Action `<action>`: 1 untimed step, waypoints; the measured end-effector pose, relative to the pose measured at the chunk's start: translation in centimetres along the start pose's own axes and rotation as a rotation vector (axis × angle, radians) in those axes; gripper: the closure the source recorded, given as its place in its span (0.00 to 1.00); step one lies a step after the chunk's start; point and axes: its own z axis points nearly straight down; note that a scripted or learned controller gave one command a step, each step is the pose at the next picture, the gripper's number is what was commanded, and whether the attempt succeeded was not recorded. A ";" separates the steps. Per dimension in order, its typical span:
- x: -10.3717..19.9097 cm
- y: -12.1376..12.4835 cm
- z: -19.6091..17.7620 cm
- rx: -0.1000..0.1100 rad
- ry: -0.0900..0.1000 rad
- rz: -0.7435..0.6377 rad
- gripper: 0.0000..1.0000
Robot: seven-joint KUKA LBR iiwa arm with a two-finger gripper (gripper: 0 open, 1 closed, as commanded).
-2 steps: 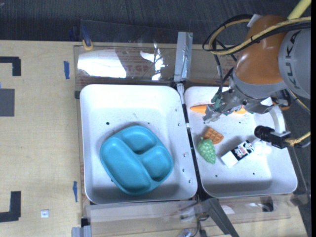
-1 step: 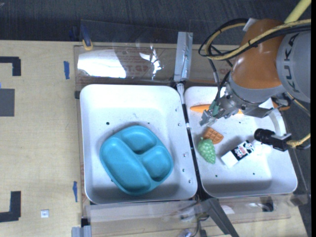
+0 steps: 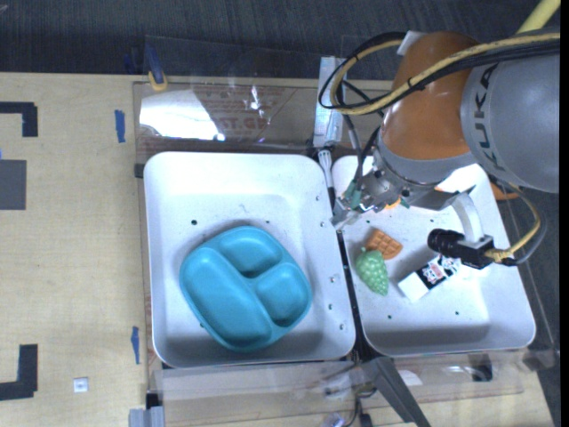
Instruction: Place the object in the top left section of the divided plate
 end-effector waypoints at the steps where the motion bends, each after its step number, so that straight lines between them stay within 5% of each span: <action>1: 0.1 2.1 3.4 0.004 0.002 -0.149 1.00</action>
